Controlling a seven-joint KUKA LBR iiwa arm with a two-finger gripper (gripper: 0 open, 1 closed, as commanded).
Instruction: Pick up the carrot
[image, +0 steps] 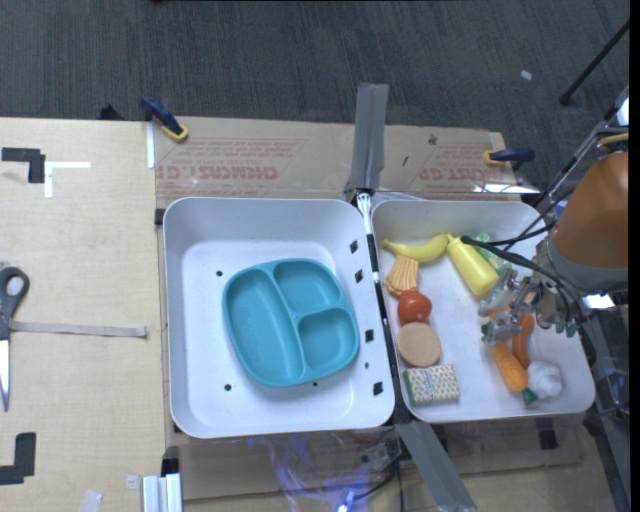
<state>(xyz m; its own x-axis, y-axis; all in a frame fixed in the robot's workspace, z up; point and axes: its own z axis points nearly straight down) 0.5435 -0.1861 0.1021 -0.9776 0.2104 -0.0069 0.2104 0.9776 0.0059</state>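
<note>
- The carrot (509, 366) lies in the right bin (470, 405), near its far-right side, slanting with its tip toward the bin's front-right corner.
- The gripper (512, 310) sits directly above the carrot's upper end, among a clutter of cables; whether it is spread or pressed together I cannot tell (the metal parts blur into the wiring).
- The arm's orange band (598, 215) hangs behind and to the right of the carrot.
- A white, fluffy-looking item (545, 379) rests just right of the carrot's lower end.
- Left of the carrot, well apart: a tan round disc (419, 345), with a tomato (414, 307) behind it and a speckled block (432, 384) in front of it.
- Behind the carrot: a yellow bottle (470, 264), and farther left a banana (417, 247) and a corn cob (402, 272).
- Far left of the carrot, the left bin (190, 395) holds a blue divided plate (290, 321).
</note>
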